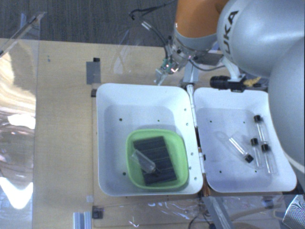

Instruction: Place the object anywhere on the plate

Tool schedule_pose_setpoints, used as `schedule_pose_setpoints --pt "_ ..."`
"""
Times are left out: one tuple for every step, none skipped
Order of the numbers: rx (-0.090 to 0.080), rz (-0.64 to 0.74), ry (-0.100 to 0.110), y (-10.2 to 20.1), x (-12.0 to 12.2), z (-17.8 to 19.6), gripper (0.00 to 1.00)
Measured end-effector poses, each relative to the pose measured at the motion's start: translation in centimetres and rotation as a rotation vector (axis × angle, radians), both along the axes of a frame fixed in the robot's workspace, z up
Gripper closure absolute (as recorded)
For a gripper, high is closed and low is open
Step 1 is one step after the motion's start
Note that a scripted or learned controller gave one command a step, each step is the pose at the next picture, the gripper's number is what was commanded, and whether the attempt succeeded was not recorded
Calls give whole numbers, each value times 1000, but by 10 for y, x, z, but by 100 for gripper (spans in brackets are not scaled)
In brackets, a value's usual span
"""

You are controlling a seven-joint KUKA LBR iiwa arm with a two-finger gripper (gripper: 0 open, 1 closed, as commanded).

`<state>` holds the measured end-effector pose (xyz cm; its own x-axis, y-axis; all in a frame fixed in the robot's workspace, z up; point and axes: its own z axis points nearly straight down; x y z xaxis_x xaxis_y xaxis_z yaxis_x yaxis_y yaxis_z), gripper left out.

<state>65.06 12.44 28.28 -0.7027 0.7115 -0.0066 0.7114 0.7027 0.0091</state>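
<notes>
Camera view gave us the green plate [177,144] in the left bin [109,128], bearing a dark ridged block [159,156] with what looked like a clear tube [144,160] lying across it. More clear tubes [237,146] lay in the right bin [281,175]. We saw the gripper [167,68] beyond the bins' far edge, too blurred for us to tell its jaws. We judged the risk to be the tube rolling off the ridged block, being round and smooth.
</notes>
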Motion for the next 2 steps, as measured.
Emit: schedule_pose_setpoints --pt "1 216 -1 90 -41 37 100" --pt "-1 287 4 112 -60 -52 100"
